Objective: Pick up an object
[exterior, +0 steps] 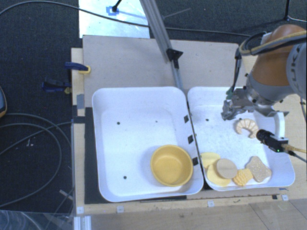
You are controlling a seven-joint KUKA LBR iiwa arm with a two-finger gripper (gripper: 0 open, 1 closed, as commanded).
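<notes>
My gripper (229, 112) hangs over the upper middle of the right bin (206, 99), with the grey arm and its orange band reaching in from the right. A pale croissant-shaped piece (247, 126) lies just right of and below the gripper, apart from it. Along the bin's front edge lie a yellow flat disc (209, 159), a round tan biscuit (226, 168), a small yellow waffle piece (242, 177) and a toast-like slice (259, 169). A yellow bowl (171, 165) sits upright in the left bin (129, 104), near its front right corner.
A slanted metal pole (160, 28) crosses above the back of the bench and ends near the bins' shared wall. A black cable connector (269, 140) hangs by the right bin's right side. Blue and yellow clamps (76, 67) grip the bench's left edge.
</notes>
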